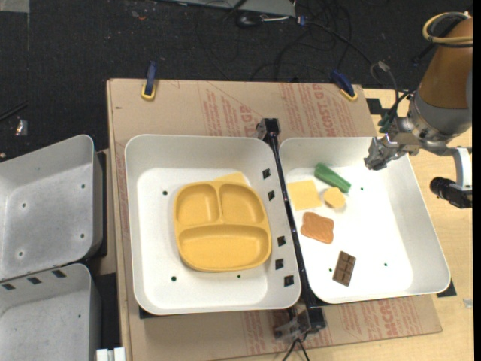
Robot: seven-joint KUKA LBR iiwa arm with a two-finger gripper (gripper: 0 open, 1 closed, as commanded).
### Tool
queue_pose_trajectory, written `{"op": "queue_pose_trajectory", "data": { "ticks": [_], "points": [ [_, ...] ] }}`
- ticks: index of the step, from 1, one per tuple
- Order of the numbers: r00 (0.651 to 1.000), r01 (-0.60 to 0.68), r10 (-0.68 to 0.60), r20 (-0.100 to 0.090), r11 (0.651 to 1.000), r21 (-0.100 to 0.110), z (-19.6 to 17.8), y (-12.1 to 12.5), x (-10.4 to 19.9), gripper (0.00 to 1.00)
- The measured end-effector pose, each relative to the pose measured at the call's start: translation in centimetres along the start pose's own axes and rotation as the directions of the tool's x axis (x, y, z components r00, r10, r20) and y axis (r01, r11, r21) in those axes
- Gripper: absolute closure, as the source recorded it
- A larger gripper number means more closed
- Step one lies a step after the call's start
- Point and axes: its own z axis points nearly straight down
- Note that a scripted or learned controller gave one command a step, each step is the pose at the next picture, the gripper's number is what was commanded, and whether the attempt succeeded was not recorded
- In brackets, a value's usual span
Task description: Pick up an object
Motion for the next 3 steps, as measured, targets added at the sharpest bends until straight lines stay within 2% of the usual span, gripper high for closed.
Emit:
{"op": "queue_pose_trajectory", "data": {
  "ticks": [1,2,3],
  "points": [
    [1.000,0.000,0.000,0.000,1.000,0.000,-6.4,0.0,0.1,1.00],
    [1.000,0.004,-0.004,-0.004,1.000,0.009,-4.9,-0.9,5.3,1.00],
    [1.000,0.004,-0.004,-0.003,1.000,0.008,-4.7,-1.0,9.6,1.00]
  ]
}}
